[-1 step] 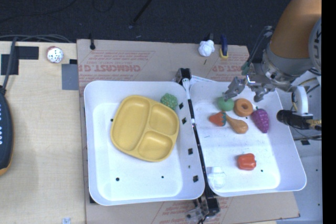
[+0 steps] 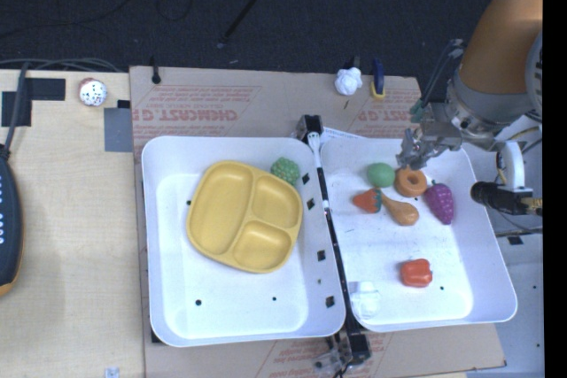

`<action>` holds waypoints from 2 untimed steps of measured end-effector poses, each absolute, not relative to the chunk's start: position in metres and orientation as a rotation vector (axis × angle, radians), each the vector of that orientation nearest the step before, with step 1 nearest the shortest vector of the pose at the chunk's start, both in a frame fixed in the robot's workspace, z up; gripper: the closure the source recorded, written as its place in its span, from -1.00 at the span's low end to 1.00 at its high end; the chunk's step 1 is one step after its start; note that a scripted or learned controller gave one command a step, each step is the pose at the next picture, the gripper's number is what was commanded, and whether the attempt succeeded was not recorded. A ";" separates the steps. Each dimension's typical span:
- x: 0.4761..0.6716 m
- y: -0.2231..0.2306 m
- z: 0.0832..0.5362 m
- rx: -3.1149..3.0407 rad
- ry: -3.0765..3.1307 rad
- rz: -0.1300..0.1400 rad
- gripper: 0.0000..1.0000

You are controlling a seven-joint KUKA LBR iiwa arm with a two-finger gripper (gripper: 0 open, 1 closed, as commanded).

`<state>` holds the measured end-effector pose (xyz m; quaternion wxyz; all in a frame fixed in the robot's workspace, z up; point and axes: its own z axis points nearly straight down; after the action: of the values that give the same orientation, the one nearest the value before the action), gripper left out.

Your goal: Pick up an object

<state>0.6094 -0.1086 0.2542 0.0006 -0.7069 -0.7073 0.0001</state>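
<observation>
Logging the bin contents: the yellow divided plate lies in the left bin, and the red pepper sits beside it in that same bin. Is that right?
Not quite. The camera view shows the yellow plate in the left bin, but the red pepper lies in the right bin, apart from the plate. The thing beside the plate is a green item.

The hand [image 2: 423,148] is dark and small against the bin rim, and its fingers cannot be made out. The arm [image 2: 505,40] behind it is cut off by the right edge, so only its orange band and part of the grey wrist show. Well left of the hand, the yellow plate [image 2: 245,215] hides the lower part of a green ball [image 2: 285,170]. Far to the left, a dark object [image 2: 7,221] is cut by the left edge. The white lump [image 2: 348,81] above-left of the hand is too small to identify.
</observation>
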 end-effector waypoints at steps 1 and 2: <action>0.535 -0.045 0.297 -2.212 -2.224 -0.002 1.00; 0.475 0.002 0.409 -2.219 -2.230 -0.015 1.00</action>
<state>0.4749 0.0023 0.4090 -0.0022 -0.7052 -0.7090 -0.0047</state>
